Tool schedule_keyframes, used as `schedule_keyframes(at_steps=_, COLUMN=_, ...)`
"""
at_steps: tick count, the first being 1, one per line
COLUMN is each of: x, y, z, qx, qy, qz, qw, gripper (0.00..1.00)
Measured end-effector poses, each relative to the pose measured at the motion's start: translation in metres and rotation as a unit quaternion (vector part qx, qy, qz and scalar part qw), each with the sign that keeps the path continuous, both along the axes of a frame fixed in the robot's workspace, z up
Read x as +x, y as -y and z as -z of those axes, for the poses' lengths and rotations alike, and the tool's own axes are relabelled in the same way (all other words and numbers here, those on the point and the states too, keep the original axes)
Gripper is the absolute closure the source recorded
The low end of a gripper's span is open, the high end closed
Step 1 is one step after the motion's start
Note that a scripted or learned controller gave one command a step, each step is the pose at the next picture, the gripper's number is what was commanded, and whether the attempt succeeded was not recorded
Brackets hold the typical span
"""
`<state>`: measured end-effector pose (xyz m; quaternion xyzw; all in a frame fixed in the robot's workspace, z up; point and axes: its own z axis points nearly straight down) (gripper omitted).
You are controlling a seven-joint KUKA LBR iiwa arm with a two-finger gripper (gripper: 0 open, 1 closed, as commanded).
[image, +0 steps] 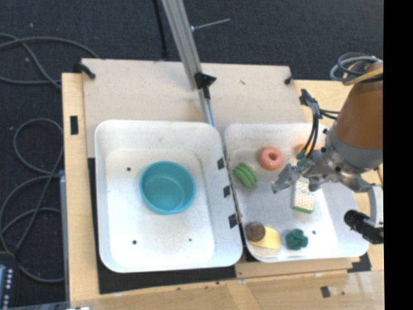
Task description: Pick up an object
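Reaching in from the right, the arm is hanging over the right bin, its gripper sitting low near the bin's middle. Whether the gripper is grasping anything cannot be told from this angle. A pale block with a speckled face is lying just below the gripper, touching or nearly touching it. A pink ring is resting near the gripper's upper left, and a green ridged piece is lying further left by the bin's wall. Along the near edge a brown-and-yellow toy is sitting beside a dark green lump. A teal bowl is standing upright in the left bin.
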<state>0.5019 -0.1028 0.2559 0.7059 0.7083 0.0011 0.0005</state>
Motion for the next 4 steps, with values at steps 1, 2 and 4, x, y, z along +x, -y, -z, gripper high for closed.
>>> schedule_keyframes(at_steps=1, x=0.000, y=0.000, z=0.000, qx=-0.0001, qy=0.000, qz=0.001, qw=1.0000, gripper=0.00)
schedule_keyframes(at_steps=2, x=0.006, y=0.009, z=0.048, qx=-0.0014, qy=-0.003, qz=0.002, qw=1.0000, gripper=0.00)
schedule_keyframes(at_steps=4, x=0.011, y=0.006, z=0.157, qx=-0.0018, qy=-0.001, qz=0.002, qw=1.0000, gripper=0.00)
